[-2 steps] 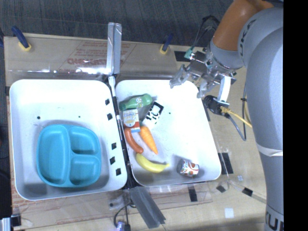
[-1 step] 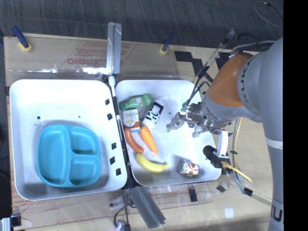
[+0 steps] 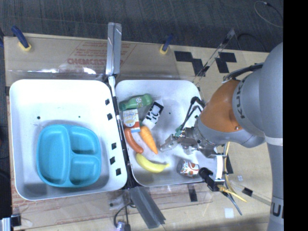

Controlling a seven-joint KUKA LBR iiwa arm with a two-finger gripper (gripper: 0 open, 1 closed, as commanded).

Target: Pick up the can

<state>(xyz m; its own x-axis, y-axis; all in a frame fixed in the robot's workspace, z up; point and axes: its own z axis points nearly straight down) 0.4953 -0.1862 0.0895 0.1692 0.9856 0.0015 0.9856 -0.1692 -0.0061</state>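
The can (image 3: pixel 188 168) lies on its side in the right bin (image 3: pixel 185 88), near that bin's front right corner, its silver body marked with red and orange. The arm (image 3: pixel 250 114) reaches in from the right, its orange band above the wrist, and the tool (image 3: pixel 169 142) hangs over the middle of the right bin, above and to the left of the can and apart from it. Whether the tool is spread or pressed together cannot be told, as its metal parts blur against the white floor of the bin; nothing is seen between them. To the left of the tool lie a carrot (image 3: pixel 148 139) and, beside it nearer the bin's left wall, a red sausage-like piece (image 3: pixel 131 140). A banana (image 3: pixel 151 163) rests along the front of the bin, to the left of the can. Further back are a green packet (image 3: pixel 136 101), a small carton (image 3: pixel 131 118) with a green and orange label, and a black and white item (image 3: pixel 154 113). The left bin (image 3: pixel 29 95) holds a blue divided tray (image 3: pixel 70 155) towards its front. Both bins sit side by side on the surface (image 3: pixel 144 49).
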